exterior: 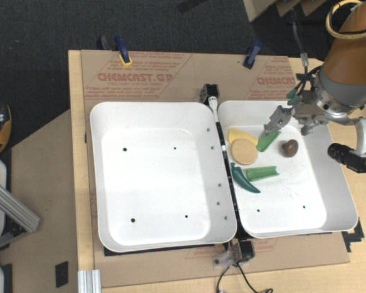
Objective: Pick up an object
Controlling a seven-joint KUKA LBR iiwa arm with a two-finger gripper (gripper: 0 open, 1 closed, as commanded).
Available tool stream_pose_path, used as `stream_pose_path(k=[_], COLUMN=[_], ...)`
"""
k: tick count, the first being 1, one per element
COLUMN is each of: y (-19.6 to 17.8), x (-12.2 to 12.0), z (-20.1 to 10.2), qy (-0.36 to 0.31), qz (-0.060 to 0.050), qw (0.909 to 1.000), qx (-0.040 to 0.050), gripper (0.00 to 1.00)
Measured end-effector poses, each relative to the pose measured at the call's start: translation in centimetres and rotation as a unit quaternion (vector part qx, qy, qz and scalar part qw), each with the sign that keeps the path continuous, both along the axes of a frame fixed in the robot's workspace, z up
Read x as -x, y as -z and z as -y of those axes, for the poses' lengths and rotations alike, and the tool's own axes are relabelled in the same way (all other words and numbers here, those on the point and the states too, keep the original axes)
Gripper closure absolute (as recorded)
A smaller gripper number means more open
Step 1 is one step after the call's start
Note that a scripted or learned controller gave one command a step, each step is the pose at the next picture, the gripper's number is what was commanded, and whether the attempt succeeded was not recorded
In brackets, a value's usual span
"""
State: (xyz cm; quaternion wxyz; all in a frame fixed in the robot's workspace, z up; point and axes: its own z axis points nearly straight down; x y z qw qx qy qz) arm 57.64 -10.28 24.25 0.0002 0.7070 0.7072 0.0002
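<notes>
Gripper [274,126] hovers over the right bin [329,218], its opening impossible to judge, just above a green piece [267,141], so nothing looks lifted yet.

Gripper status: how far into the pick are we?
Done: the arm has reached over the right bin, with the gripper low beside the light green piece. In hand: nothing visibly between the fingers, so no grasp confirmed. Left: close on an object and lift it. The brown ball, tan disc, yellow piece and green pods all lie on the bin floor.
</notes>
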Motion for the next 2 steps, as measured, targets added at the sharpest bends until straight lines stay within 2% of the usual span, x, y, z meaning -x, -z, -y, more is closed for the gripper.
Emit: stream_pose_path(k=[1, 2], y=[-7.94, -8.55], x=[5.43, 5.20], z=[-5.00, -4.74], qy=[-0.002, -0.001], qz=[0.003, 0.002], qw=[1.0000, 1.0000], qx=[-0.0006, 0.0004], gripper=[0.00, 1.00])
